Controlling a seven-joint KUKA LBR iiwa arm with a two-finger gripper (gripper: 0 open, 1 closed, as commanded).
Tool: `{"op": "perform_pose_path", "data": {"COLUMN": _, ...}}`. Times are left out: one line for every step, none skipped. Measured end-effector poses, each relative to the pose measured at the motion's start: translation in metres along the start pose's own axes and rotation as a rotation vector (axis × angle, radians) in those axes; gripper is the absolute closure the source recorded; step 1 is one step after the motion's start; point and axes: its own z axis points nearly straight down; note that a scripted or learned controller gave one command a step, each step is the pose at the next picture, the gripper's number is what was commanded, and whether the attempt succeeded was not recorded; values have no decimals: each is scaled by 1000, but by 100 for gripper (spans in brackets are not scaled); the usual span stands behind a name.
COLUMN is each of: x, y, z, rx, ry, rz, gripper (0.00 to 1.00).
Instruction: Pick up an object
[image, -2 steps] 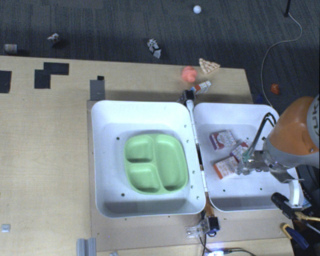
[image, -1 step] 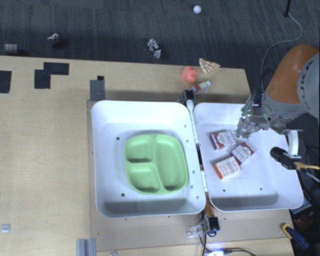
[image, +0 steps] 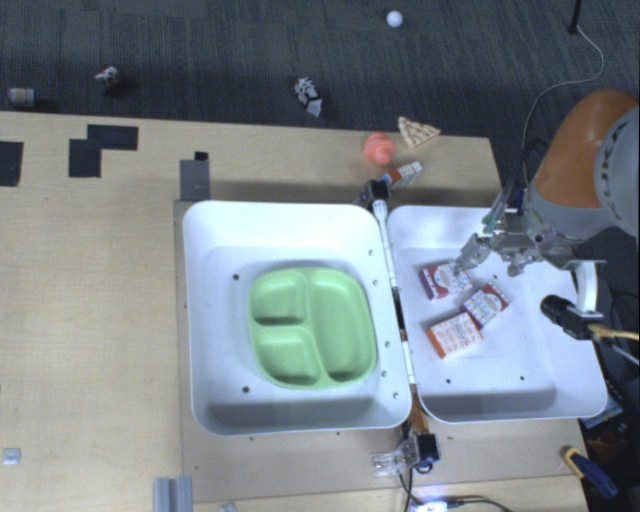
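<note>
From the fixed overhead camera, the gripper (image: 470, 258) hangs low in the right bin (image: 520, 385), reached in from the right on the grey arm with its orange band (image: 585, 150); whether it is spread or pressed together cannot be told at this slant, and nothing shows pinched in it. Just below and left of its tip lies one small red-and-white packet (image: 437, 280), close enough that it may be touching; a second packet (image: 486, 304) lies just below the tip, and a third packet (image: 456, 334) sits a little farther down, the three nearly abutting. They look like flat, crinkly foil or paper sachets: light, limp and probably slippery, likely to slide on the smooth white plastic rather than lift. A hold across a short edge or a raised corner seems best, since flat faces offer little to pinch. Well to the left of the gripper, the left bin (image: 210, 330) holds a pale green compartment tray (image: 310, 325), rigid, glossy, with rounded corners.
</note>
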Motion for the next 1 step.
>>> {"op": "perform_pose_path", "data": {"x": -8, "y": 10, "z": 68, "rx": -12, "ry": -3, "rz": 1, "gripper": 0}}
